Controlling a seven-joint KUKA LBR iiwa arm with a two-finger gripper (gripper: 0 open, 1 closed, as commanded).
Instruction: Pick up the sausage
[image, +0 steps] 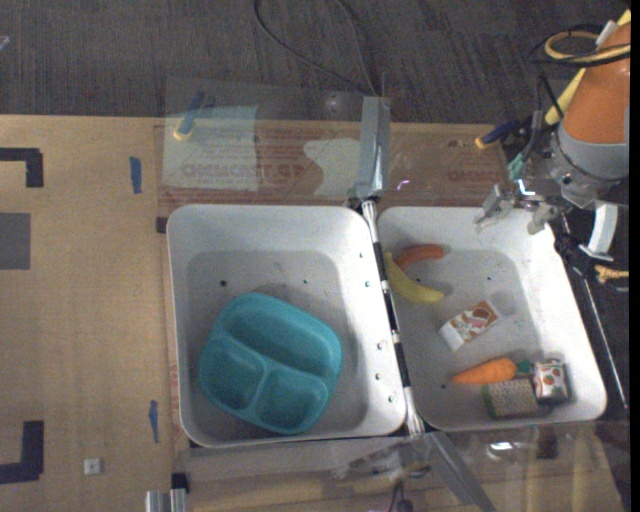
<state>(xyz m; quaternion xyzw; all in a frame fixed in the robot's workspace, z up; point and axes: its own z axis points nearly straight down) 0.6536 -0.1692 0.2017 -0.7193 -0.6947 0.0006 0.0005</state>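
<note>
The sausage (420, 254) is a short reddish-orange link lying in the right bin (556, 262), near its far left corner, just above a yellow banana (411, 283). My gripper (516, 208) hangs over the far right rim of that bin, well to the right of the sausage and apart from it. Its two metal fingers are spread with nothing between them.
The right bin also holds a small white carton (470, 324), an orange carrot (483, 372), a grey-green block (511, 398) and a small red-and-white box (549, 381). A teal divided plate (268, 362) lies in the left bin (200, 250). Cables run along the right side.
</note>
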